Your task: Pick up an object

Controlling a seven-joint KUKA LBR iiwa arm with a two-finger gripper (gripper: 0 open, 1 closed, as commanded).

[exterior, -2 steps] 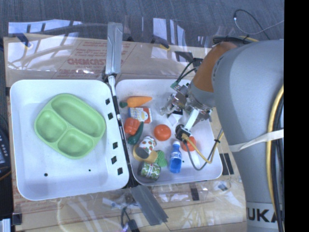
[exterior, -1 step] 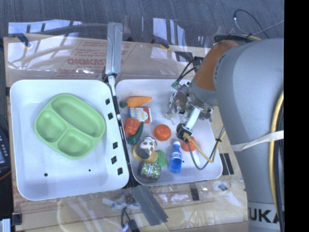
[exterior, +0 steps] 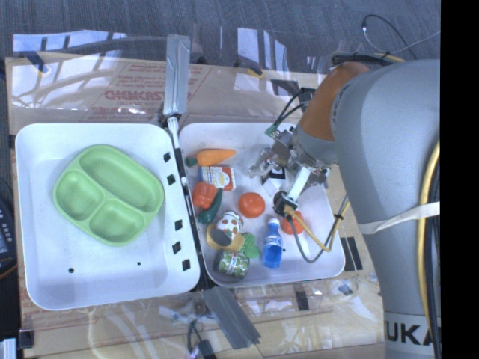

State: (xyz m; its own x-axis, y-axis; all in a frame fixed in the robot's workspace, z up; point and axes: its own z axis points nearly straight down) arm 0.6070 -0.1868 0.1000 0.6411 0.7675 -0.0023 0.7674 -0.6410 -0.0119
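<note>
The carrot [exterior: 217, 156] lies across the right bin [exterior: 232, 134], tip toward the end effector [exterior: 267, 164], whose grip I cannot tell. The arm [exterior: 389, 148] reads "UKA", and the sheet [exterior: 135, 94] behind reads "CHEMCAST".

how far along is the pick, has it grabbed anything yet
Done: nothing yet; the carrot, orange ball and blue bottle all lie in the right bin. In hand: the pincer hangs low over that bin, right of the carrot, with no item visibly in it. Left: closing on one item and lifting it out.
</note>
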